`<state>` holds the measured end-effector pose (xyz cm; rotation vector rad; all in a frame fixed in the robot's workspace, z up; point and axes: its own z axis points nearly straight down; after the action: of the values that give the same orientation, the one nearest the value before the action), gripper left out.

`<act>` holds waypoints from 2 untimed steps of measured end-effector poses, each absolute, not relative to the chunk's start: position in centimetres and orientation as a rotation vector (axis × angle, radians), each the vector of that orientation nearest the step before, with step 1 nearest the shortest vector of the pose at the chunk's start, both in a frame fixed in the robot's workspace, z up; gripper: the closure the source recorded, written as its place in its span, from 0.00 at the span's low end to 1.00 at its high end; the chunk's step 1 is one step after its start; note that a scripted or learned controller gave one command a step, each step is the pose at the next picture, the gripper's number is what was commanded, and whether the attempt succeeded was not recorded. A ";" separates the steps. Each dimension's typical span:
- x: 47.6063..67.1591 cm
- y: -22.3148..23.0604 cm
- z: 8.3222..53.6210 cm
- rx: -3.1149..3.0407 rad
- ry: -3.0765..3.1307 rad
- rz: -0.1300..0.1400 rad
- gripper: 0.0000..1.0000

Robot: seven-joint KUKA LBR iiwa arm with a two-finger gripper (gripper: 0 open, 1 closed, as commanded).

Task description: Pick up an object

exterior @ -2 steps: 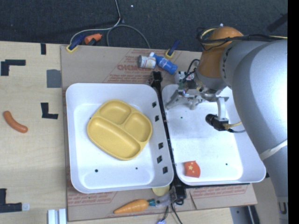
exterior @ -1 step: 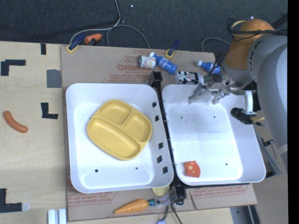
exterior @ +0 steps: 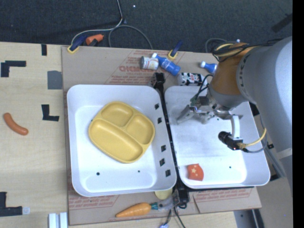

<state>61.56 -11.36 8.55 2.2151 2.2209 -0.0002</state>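
A small red-orange block lies near the front edge of the right bin. My gripper hangs over the back left part of that bin, well behind the block and apart from it. One finger points left toward the divider. The fingers are spread open with nothing between them. The grey arm with its orange band reaches in from the right.
A yellow divided plate fills the middle of the left bin. Outside the bins lie a toy carrot at the front, a sausage far left, and blue-white bottles behind.
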 end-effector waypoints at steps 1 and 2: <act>62.3 -9.6 8.6 2.216 2.221 0.002 0.00; 67.0 -10.5 8.5 2.216 2.223 0.003 0.00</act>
<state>67.02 -10.50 8.52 2.2157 2.2229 0.0032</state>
